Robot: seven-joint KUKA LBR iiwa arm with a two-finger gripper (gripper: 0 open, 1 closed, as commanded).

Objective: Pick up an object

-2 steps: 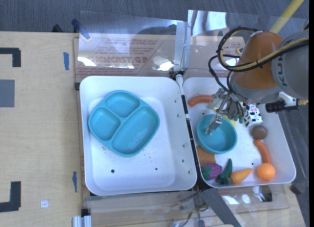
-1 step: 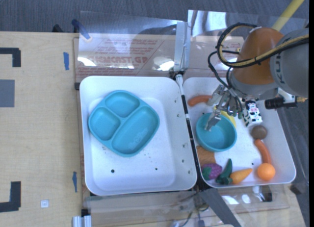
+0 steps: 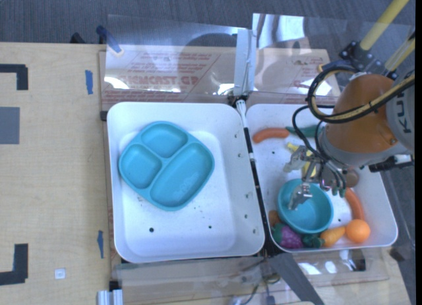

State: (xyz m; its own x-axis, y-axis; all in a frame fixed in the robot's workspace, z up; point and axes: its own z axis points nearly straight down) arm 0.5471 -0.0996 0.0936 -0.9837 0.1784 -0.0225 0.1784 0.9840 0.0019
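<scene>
Camera view shows the hand [image 3: 304, 190] hanging over the teal bowl [image 3: 306, 210] in the right bin [image 3: 382, 231], its metal tips at the bowl's upper rim and just inside it. Whether the tips are spread or closed cannot be told from here, and nothing is seen gripped between them. The bowl lies directly beneath the hand, slightly toward the bin's near edge, so a straight drop looks like the move to come. Right of the bowl sit an orange ball [image 3: 357, 230] and a carrot [image 3: 355, 203]; a purple toy [image 3: 289, 236] touches its near-left side. The arm descends steeply from the right, wrist pointing down.
</scene>
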